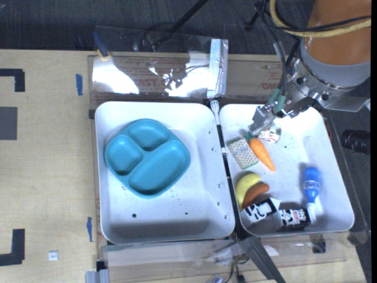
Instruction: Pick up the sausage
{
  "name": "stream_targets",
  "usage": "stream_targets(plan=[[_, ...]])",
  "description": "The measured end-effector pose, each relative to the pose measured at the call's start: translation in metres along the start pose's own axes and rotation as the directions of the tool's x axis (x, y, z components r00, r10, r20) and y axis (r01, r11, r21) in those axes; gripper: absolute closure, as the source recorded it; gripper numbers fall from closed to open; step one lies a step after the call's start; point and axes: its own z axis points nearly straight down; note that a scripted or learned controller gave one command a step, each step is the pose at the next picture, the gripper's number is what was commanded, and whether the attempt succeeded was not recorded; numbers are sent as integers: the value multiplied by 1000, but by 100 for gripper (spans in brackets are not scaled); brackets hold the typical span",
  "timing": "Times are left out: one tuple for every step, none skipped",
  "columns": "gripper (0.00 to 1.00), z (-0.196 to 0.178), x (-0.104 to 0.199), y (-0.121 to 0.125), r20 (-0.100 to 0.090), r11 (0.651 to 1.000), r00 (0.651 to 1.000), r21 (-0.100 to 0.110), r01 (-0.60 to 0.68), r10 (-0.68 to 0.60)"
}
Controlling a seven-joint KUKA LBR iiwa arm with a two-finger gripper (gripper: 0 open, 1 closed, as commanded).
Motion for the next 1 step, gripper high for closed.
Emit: stream_targets(plan=[[100, -4, 18, -2, 0, 1000, 1000, -1, -17, 17]])
